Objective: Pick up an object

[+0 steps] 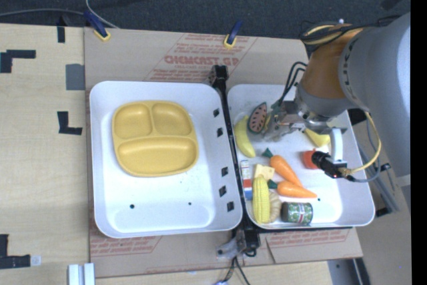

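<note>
We see a cardboard-covered table (200,57) bearing two white bins. The left bin (107,210) holds a yellow divided plate (155,137). The right bin (357,203) is crowded with toy food: a watermelon slice (257,119), a banana (243,140), two carrots (285,170), a corn cob (261,199) and a green can (296,213). The gripper (280,129) hangs low at the bin's upper part, just beside the watermelon slice. We cannot tell how far its fingers are parted or whether they grasp anything.
</note>
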`<state>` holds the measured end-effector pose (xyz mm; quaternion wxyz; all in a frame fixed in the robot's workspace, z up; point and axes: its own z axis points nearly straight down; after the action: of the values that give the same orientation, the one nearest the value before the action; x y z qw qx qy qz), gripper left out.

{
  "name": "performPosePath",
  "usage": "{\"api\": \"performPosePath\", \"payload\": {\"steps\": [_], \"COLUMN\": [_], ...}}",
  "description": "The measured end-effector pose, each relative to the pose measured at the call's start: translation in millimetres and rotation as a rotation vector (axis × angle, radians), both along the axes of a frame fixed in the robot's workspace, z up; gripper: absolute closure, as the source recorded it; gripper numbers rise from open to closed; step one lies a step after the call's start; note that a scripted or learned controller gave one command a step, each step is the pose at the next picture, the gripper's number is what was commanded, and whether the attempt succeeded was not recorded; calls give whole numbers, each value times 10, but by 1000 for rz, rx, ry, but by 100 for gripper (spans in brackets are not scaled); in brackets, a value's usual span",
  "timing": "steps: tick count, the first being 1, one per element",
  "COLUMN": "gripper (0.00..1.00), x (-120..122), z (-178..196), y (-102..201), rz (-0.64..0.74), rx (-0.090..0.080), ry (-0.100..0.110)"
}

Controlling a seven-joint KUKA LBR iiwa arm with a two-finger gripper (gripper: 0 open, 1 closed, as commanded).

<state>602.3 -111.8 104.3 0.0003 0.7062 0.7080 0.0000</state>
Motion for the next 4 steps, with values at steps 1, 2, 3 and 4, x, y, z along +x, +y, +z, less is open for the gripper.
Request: {"api": "performPosePath", "payload": {"steps": [1, 2, 3, 4], "gripper": [0, 0, 100, 100], "x": [-1, -487, -476, -715], "z": [-1, -188, -87, 799], "y": [0, -6, -11, 733], "rz": [0, -2, -2, 0], "rx": [0, 0, -2, 1], "ry": [0, 0, -4, 1]}}
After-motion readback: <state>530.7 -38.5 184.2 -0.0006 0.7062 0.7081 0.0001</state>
